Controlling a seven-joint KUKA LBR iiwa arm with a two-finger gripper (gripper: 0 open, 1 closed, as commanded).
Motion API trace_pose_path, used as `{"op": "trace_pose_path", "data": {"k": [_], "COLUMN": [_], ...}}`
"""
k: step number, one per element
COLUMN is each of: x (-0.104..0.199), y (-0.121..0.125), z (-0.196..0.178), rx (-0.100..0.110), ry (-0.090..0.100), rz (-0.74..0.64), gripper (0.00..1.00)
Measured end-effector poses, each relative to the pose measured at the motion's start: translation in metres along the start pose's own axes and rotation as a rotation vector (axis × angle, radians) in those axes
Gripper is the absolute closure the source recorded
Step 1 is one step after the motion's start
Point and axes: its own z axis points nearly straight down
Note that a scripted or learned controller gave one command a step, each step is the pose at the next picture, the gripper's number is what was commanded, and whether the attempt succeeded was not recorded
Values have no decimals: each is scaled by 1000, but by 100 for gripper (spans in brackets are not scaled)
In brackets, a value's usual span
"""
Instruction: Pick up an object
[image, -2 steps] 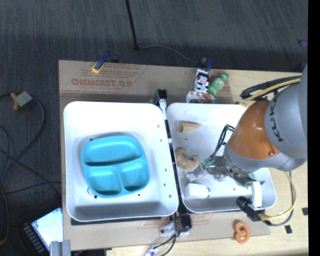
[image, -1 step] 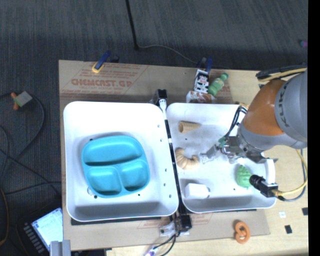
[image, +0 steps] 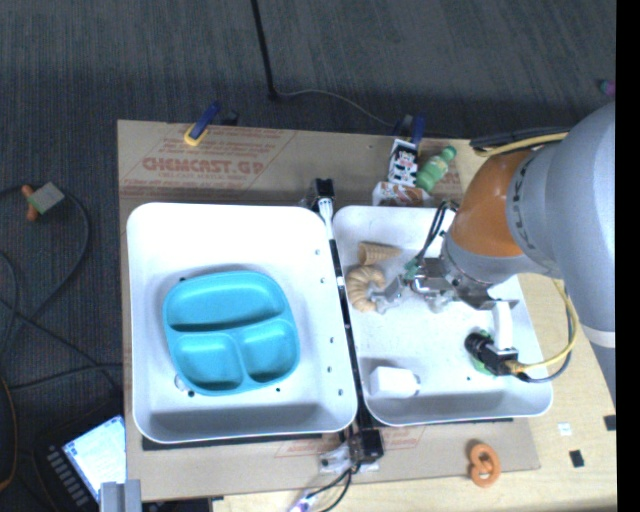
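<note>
I see the arm (image: 540, 215) reaching in from the right over the right bin (image: 450, 400), its pincer (image: 385, 292) low beside a tan toy (image: 366, 268) near the bin's left wall. Whether the pincer is spread or pressed together, I cannot tell (metal parts blur there). A white block (image: 393, 380) lies nearer the front wall. The left bin (image: 150, 300) holds a blue divided tray (image: 231, 328). Both bins rest on the counter (image: 200, 165).

Turquoise tray (image: 231, 330) in white bin (image: 150, 300); tan object (image: 365, 277); orange-banded grey arm (image: 560, 200).
</note>
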Motion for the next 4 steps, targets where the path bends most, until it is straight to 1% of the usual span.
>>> {"op": "trace_pose_path", "data": {"k": [1,2,3,4], "x": [-2,-2,65,129], "y": [1,76,35,-16], "z": [-10,-84,-97,-159], "rx": [-4,1,3,4], "ry": [-4,-2,1,1], "rz": [1,0,-1,-1], "gripper": [100,100,100,100]}}
